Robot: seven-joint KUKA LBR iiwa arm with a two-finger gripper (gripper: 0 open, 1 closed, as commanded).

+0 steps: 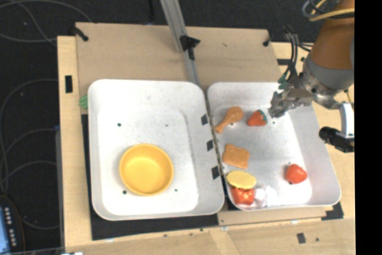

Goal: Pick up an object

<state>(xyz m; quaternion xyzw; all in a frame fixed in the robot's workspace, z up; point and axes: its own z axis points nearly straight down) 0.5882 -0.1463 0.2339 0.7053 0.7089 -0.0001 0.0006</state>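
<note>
Nearest the camera, at the front edge of the right-hand shallow white bin, sits a heap of a flat yellow disc-shaped piece over a red and white lump, with a square tan toast-like piece just behind and a small round red toy fruit off toward the arm's side. Farther back lies an orange drumstick-shaped toy, its long axis running on a slant, thick end toward the back of the bin and narrow end toward the divider between the bins. Just beside it is a small red strawberry-like toy with a green top, the likely target, compact with no clear long axis, green end toward the gripper. The gripper hovers right next to that strawberry; whether its fingers are spread or closed I cannot tell. Judged risks: a descent slightly off centre could nudge the rounded fruit aside, or squeeze it out on closing. The left-hand white bin holds a round yellow plastic bowl.
</note>
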